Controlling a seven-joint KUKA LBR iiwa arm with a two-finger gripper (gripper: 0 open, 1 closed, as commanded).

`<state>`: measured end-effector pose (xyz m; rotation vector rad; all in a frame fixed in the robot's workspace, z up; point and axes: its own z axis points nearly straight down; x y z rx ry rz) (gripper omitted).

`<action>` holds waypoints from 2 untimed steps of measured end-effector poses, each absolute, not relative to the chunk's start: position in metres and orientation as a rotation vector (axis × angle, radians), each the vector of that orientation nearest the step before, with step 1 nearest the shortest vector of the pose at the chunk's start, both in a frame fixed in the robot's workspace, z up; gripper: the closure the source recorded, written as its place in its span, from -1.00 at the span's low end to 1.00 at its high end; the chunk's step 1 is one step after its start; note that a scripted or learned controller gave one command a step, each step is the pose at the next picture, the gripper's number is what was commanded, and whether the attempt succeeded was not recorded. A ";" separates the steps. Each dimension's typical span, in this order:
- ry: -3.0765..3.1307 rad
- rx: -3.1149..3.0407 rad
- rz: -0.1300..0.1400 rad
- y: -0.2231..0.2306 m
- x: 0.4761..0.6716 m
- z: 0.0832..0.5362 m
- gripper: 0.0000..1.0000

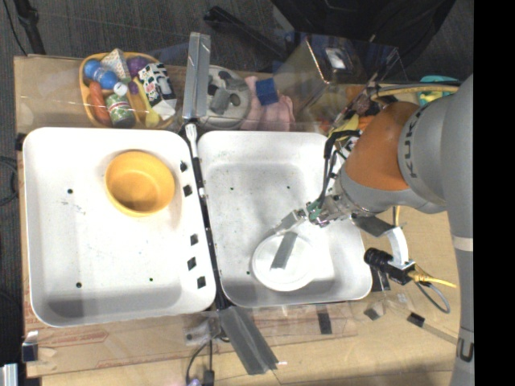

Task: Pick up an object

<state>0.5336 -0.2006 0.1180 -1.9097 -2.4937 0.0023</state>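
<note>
A white round plate (pixel 291 273) lies in the right bin (pixel 241 167), near its front edge. My gripper (pixel 282 238) reaches in from the right and hangs over the plate's far rim. Its two fingers stand spread apart: the grey one (pixel 282 252) lies over the plate's middle, the pale one (pixel 283 222) just beyond the rim. Nothing sits between them. A yellow bowl (pixel 141 182) rests upright in the left bin (pixel 56 240), towards its back.
Behind the bins stands a yellow basket (pixel 121 91) full of small toys. A grey object (pixel 223 95), a blue block (pixel 266 91) and a pink cloth (pixel 278 116) lie behind the right bin. The arm's orange band (pixel 386 155) hangs over that bin's right wall.
</note>
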 end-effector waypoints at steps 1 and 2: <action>-2.395 -2.030 0.002 -0.181 0.515 0.192 -1.00; -2.601 -1.758 0.001 -0.178 0.530 0.091 -1.00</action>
